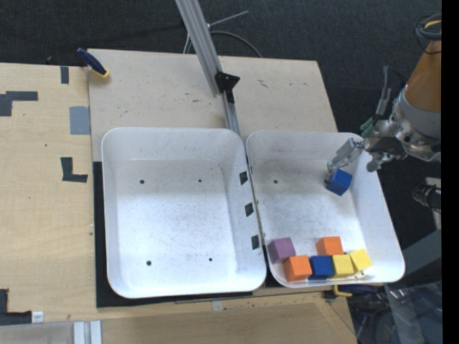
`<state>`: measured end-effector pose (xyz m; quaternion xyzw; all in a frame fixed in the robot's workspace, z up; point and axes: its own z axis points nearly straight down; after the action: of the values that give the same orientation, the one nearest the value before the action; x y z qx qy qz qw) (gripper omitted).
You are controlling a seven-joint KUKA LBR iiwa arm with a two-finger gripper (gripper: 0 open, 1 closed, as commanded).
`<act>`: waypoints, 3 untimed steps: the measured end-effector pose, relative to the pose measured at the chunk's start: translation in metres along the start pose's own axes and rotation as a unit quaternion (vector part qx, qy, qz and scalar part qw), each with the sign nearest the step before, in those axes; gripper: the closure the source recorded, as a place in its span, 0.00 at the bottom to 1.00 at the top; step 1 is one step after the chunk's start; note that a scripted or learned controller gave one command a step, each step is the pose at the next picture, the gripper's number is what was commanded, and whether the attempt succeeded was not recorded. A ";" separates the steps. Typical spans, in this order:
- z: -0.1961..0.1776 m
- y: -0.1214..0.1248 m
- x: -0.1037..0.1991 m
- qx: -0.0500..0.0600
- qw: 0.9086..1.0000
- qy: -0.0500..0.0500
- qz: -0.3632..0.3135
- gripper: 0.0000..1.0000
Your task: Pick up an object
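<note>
Jaws [343, 168] are looking clamped on the blue cube [338, 182], hanging over the right bin [301, 156], right of centre frame. I'd be lifting slowly and straight so it isn't slipping.

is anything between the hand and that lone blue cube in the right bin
Nothing visible. The hand sits directly above the blue cube in the right bin. The other blocks are clustered along the near wall, well away from it.
</note>
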<state>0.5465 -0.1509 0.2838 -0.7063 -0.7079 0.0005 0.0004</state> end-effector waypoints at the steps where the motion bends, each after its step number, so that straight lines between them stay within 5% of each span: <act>1: 0.163 0.072 -0.047 -0.002 1.000 -0.003 0.001 0.00; 3: 0.170 0.065 -0.055 -0.013 1.000 -0.004 -0.001 0.00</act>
<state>0.6110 -0.2059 0.1136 -0.7055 -0.7086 -0.0055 -0.0116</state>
